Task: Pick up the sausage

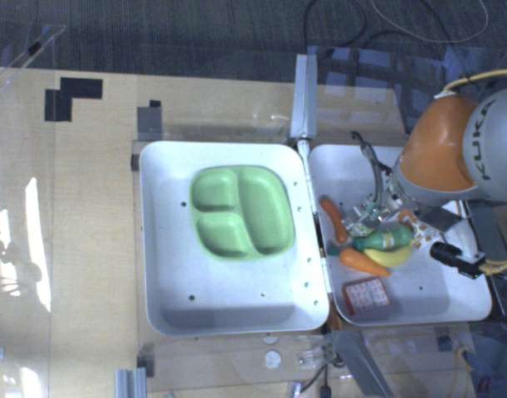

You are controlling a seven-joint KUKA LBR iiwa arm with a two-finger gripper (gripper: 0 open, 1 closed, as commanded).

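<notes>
- The sausage (333,220) lies in the right bin (419,305), at its 9 o'clock side, close to the left wall.
- At the sausage's 5 o'clock — a carrot (363,262), with a green bottle (383,240) and banana (394,255) beside it.
- The gripper (374,209) hovers at the sausage's 3 o'clock; its state — cannot be told.
- Left bin (162,288) holds a green divided plate (241,211).

plate (241,210) in left bin (166,288), sausage (333,220) in right bin (452,301)

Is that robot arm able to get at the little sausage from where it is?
Probably yes. The sausage lies uncovered near the right bin's left wall, and the gripper hangs just beside it.
</notes>
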